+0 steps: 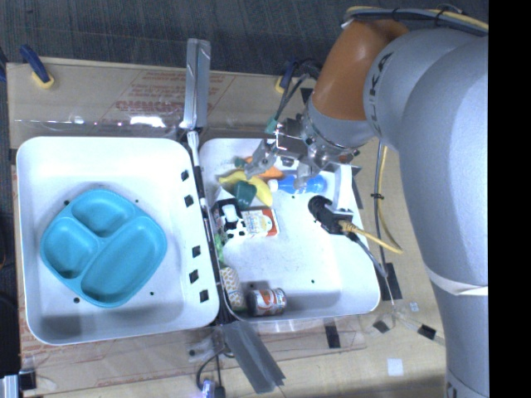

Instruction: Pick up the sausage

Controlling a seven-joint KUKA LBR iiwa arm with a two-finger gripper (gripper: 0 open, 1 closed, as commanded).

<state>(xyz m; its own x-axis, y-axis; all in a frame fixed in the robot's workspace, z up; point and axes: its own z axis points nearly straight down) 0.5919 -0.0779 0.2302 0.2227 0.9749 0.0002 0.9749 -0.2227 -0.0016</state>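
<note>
My gripper (pixel 284 161) hangs over the back of the right bin (pixel 332 264), above a cluster of toy food. Under it lie a yellow banana-like piece (pixel 259 188), a dark teal piece (pixel 245 193), a blue piece (pixel 296 184) and a small orange-brown piece (pixel 272 172). That orange-brown piece could be the sausage, but the gripper hides most of it. I cannot tell whether anything sits between the gripper's tips.
A red and white carton (pixel 260 221) lies in the middle of the right bin. A can (pixel 267 299) rests on its side at the front wall, a brownish lump (pixel 230 285) beside it. The left bin (pixel 50 305) holds a blue divided plate (pixel 104 247).
</note>
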